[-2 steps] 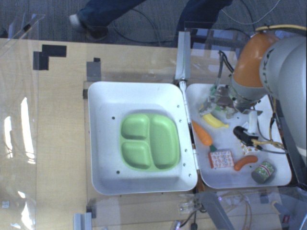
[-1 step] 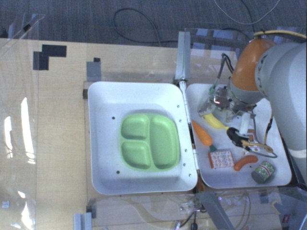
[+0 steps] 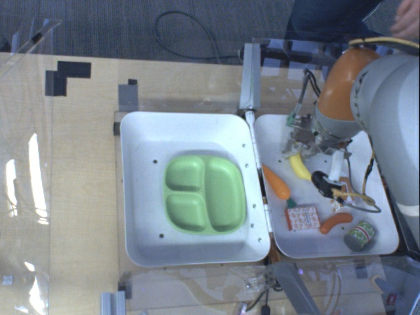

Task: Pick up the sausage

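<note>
Worktop (image 3: pixel 72 195) is pale wood on the left. The left bin (image 3: pixel 141 143) holds a green divided plate (image 3: pixel 203 192), about centred. The right bin (image 3: pixel 270 140) sits just beside it, walls touching. I see a carrot (image 3: pixel 277 182) at the right bin's left side, lying at a slant. The hand (image 3: pixel 296 147) is over the far part of the right bin, right above the far end of a banana (image 3: pixel 300 167). I can't tell if the hand is apart or together, and I see nothing clamped in it. A small printed box (image 3: pixel 302 217) lies flat near the front. The sausage (image 3: pixel 336 222) is just right of the box, near the front, well apart from the hand. A can (image 3: pixel 359 235) is in the near right corner, just beside the sausage.
</note>
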